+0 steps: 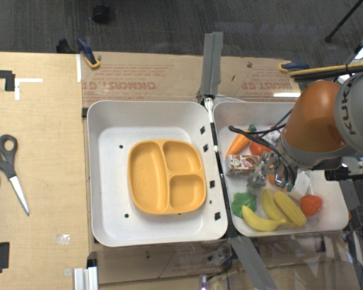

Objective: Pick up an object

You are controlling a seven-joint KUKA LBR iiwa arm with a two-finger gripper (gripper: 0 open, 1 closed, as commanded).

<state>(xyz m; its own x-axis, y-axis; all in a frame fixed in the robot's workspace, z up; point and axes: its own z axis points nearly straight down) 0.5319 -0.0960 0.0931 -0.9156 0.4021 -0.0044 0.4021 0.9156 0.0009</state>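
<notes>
Approach step: gripper [272, 173] hangs low over the right bin [336, 225], beside the snack packet [242, 162]. Pincer state cannot be told. Next move calls for a confirmed grasp.

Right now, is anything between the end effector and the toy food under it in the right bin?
Nothing visible. The end effector hangs right over the pile, beside the snack box, with the corn and banana just below it.

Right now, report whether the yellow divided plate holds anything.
Empty: the yellow divided plate in the left bin shows bare compartments.
</notes>
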